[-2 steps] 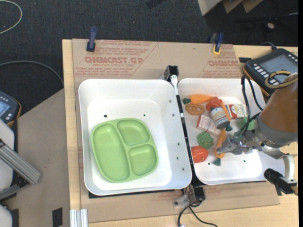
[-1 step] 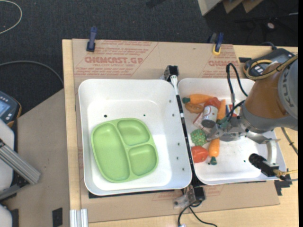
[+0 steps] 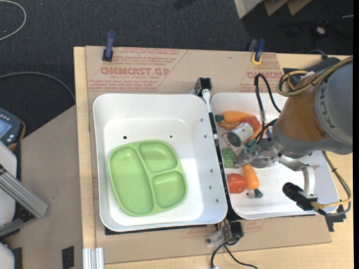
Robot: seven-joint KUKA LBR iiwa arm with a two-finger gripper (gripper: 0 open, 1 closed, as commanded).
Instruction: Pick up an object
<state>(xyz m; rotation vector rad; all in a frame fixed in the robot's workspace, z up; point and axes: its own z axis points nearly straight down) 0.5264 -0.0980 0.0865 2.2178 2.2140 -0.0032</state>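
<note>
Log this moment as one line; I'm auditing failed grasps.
arm: over right bin | gripper: low among toys, grasp unconfirmed | green tray: left bin
</note>
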